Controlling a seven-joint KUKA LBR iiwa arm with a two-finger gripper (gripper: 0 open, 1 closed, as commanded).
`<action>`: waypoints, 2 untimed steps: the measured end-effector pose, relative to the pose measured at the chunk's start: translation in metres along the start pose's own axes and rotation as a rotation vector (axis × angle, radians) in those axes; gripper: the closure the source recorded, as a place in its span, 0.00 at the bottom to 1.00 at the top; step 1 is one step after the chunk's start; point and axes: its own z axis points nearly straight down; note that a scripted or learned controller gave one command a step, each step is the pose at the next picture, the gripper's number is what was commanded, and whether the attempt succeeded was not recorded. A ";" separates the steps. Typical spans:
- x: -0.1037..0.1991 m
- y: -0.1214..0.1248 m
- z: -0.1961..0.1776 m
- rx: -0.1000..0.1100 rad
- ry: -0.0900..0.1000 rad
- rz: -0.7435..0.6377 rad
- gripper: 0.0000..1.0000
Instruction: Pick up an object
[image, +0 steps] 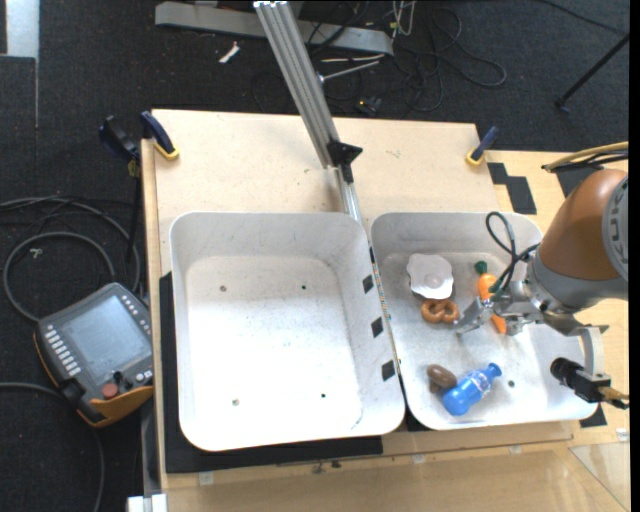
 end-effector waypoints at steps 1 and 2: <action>0.000 0.001 -0.012 -0.003 0.000 0.000 1.00; 0.010 0.004 -0.069 -0.006 -0.001 -0.004 1.00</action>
